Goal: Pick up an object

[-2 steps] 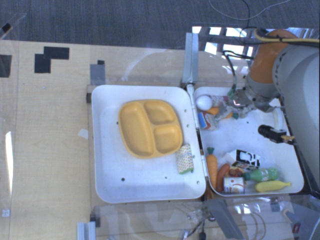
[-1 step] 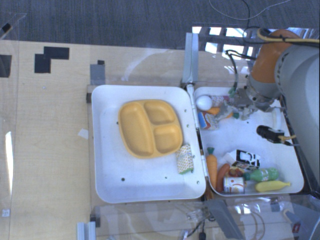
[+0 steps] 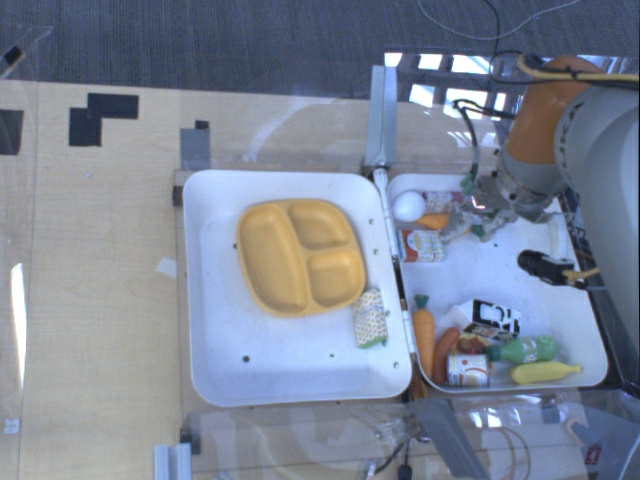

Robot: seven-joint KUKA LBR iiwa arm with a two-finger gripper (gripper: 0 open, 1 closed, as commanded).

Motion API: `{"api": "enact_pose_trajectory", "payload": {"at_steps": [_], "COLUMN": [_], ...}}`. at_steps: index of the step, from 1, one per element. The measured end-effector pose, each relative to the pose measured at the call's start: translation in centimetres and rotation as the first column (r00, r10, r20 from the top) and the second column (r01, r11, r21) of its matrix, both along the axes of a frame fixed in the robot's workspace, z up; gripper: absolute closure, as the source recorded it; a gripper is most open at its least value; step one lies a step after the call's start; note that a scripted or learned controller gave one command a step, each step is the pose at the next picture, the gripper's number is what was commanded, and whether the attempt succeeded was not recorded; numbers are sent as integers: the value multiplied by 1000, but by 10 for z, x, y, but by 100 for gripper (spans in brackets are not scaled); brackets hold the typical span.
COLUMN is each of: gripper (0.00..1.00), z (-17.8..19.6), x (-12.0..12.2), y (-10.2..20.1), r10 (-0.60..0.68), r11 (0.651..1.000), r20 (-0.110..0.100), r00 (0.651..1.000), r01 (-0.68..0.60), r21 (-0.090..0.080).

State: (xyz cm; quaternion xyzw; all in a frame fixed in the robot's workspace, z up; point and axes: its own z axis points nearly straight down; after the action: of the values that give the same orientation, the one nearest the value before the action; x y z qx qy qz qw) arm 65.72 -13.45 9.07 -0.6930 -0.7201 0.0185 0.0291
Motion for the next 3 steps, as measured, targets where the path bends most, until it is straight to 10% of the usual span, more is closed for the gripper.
{"api": "enact_pose_trajectory", "payload": {"at_steps": [1, 2, 3], "gripper": [100, 0, 0], "z": [113, 112, -5], "x": [13, 13, 11], "y": [70, 69, 10], "r10": [-21, -21, 12], "r11": [1000, 1000, 1000], "r20": [76, 74, 61], "r00": [997, 997, 998], "r01": [22, 22, -11], "r21": [-14, -14, -12]}}
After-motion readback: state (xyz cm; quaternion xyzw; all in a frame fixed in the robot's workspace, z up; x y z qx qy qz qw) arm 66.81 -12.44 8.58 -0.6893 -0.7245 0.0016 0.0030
